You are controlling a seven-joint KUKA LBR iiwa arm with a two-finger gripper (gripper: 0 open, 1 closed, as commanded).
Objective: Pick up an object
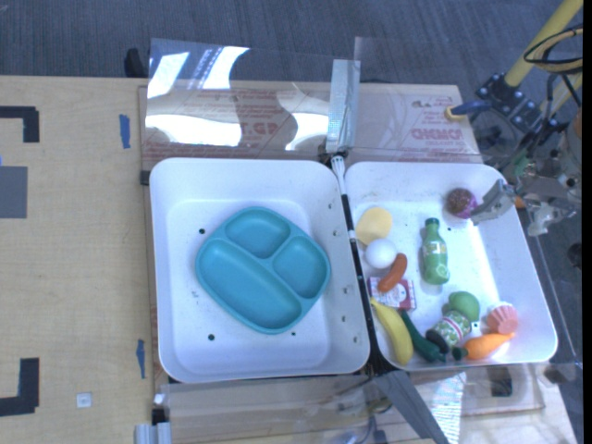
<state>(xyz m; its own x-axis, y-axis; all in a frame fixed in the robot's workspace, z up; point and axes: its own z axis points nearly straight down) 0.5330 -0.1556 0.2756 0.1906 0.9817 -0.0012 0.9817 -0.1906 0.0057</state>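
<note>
Pincer (495, 200) sits at the right bin's (541, 289) far right rim, beside a dark red ball (460, 201); its grip state cannot be told. Nearer lie a banana (394, 329) and green bottle (433, 251). Best approach: descend squarely over 1 isolated item.

Left white bin (176, 276) holds teal divided plate (263, 268); clear panels (236, 109) stand behind bins.

teal divided plate (264, 268) in the left bin (176, 202), toy foods (banana (395, 330), green bottle (433, 251)) in the right bin (536, 289)
</note>
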